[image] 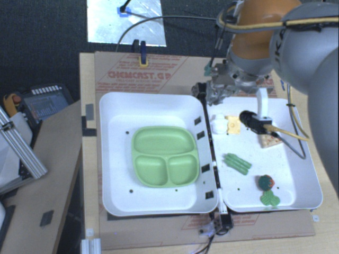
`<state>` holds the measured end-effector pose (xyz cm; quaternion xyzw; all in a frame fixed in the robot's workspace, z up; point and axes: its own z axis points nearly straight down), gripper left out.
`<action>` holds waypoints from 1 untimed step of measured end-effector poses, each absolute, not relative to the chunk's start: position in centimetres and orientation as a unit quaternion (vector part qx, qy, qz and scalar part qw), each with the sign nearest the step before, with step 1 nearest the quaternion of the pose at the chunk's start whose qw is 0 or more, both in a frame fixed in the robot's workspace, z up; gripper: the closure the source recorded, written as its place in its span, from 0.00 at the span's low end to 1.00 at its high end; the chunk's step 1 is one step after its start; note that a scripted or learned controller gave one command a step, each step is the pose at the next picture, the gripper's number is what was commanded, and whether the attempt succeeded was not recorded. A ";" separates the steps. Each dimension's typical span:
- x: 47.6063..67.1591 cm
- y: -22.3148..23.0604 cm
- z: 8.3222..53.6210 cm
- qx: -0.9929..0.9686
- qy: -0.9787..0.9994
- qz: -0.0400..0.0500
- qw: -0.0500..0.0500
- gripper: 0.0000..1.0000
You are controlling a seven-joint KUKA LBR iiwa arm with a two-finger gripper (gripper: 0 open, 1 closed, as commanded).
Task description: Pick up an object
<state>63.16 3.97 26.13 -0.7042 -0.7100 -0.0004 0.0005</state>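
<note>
Item: right bin [302, 192], contents as I read them. One yellow piece [233, 125] beside a white piece [219, 124] at the far left corner; green bean pods [237, 163] mid-floor; red-and-green piece [266, 182] and green leaf piece [270, 198] near the front; tan wedge [270, 140] under the cabling.

Item: left bin [114, 157], holding a green divided plate [163, 156].

Item: gripper [216, 95], low over the far left corner of the right bin, just beyond the yellow and white pieces. Jaw state: I cannot tell; nothing visibly held.

Step, by my judgement: approach, no grasp yet. Next move calls for centring over one piece, then descending.
</note>
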 end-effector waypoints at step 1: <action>64.2 8.0 23.8 -0.704 -0.710 0.000 0.000 1.00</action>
